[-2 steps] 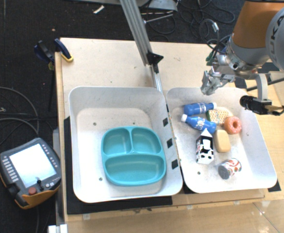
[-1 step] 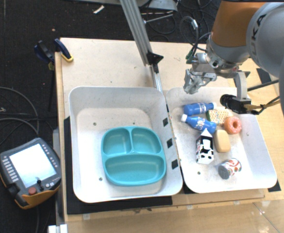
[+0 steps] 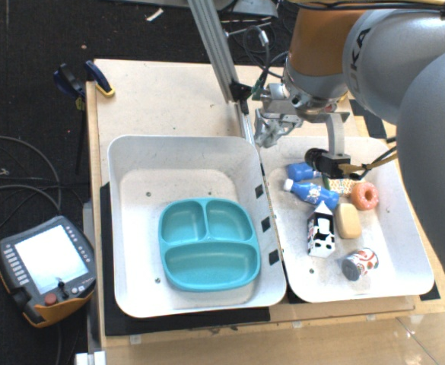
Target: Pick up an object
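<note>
Camera view: the gripper (image 3: 271, 130), its state impossible to tell, hovers at 12 o'clock above the right bin (image 3: 405, 276), where the objects (image 3: 332, 219) lie ungrasped, so the pick remains undone.

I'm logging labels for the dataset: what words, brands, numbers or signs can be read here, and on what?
None can be read.
Blue and white tube in the right white bin: markings too blurred.
Grey can with red and white print: print unreadable.
Orange and grey handheld pendant with pale screen: screen and buttons too small.
</note>
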Controlling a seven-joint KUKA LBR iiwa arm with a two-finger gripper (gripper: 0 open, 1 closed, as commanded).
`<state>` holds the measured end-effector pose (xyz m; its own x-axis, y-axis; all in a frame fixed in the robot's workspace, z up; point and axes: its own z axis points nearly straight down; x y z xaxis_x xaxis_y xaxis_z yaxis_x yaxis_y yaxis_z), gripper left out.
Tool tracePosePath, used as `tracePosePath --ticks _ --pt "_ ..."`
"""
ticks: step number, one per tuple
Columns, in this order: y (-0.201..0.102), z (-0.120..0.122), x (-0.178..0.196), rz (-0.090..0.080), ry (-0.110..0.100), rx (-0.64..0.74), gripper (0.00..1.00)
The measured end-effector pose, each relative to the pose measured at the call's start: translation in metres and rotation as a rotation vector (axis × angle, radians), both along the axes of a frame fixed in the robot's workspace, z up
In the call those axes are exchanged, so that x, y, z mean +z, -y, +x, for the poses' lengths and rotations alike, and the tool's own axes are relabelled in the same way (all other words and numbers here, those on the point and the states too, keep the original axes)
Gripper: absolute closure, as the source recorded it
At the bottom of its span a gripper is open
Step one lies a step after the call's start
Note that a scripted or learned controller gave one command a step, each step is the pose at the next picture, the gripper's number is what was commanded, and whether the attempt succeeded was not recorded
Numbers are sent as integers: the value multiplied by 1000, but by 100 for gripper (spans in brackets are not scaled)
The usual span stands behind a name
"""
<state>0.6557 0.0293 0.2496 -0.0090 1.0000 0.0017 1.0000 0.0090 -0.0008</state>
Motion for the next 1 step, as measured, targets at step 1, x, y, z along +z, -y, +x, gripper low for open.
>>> tracePosePath --ticks 1 --pt "-50 -8 -9 0 -1 -1 100"
